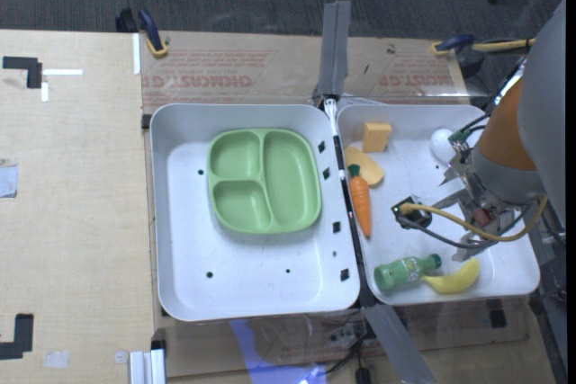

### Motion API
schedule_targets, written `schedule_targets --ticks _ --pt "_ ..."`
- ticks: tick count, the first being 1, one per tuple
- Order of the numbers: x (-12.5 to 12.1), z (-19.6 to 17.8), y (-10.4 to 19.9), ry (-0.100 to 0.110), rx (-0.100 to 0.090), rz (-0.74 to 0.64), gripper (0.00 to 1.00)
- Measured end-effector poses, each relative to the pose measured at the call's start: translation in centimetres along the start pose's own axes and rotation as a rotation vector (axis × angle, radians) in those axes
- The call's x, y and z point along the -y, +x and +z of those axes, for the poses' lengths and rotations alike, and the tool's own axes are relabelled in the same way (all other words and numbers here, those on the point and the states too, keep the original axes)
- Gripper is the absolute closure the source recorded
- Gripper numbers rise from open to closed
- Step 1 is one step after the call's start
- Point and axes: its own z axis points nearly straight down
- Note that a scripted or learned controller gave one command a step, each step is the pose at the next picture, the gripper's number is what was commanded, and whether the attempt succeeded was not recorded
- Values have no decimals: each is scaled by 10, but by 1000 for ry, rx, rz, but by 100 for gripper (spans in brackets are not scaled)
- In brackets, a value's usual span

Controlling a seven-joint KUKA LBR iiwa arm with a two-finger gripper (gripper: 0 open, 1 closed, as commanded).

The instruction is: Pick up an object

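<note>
The right bin (409, 135) holds several items. An orange block (376, 137) lies near its back wall, with a pale yellow piece (365, 167) just in front of it. A carrot (361, 205) lies along the left wall. A green bottle (407, 272) lies on its side at the front beside a yellow banana (455, 278). A small white round object (441, 143) sits at the back right. My gripper (474, 218) hangs low over the right side of this bin, behind the banana, mostly hidden under the wrist and a yellow cable (441, 213).
The left bin (180, 274) holds a green divided plate (265, 181). A grey metal divider (335, 49) rises between the bins at the back. The arm's grey body and orange band (508, 139) cover the right bin's right edge.
</note>
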Motion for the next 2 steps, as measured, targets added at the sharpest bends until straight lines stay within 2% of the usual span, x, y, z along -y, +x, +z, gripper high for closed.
schedule_targets --ticks 1,2 --pt "-52 73 -27 -2 -6 -251 0" --pt "-65 80 -11 1 -1 27 0"
